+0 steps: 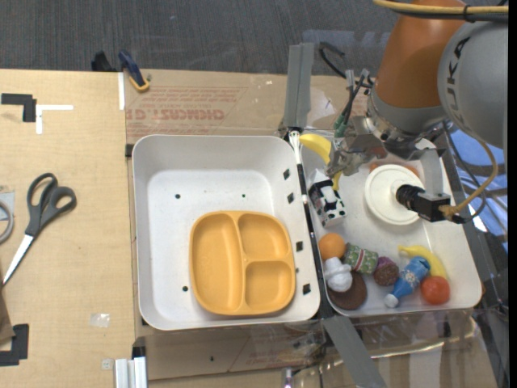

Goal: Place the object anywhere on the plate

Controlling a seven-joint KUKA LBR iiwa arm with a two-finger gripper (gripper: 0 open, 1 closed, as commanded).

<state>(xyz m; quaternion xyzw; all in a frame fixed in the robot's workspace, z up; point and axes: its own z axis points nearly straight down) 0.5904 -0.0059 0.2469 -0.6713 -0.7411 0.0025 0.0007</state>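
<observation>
Your counter (pixel 65 281) carries two white bins side by side: the left bin (pixel 161 217) and the right bin (pixel 460 249). Scissors (pixel 36 217) lie at the counter's left, and a cardboard sheet (pixel 194 107) lies behind the left bin.

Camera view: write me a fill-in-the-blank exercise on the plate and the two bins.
1. The yellow plate lies in the ___ bin.
2. The plate has ___ compartments.
3. The gripper hangs over the ___ bin.
4. On the bench, left of the bins, lies a pair of ___.

Missing words: left; three; right; scissors
</observation>
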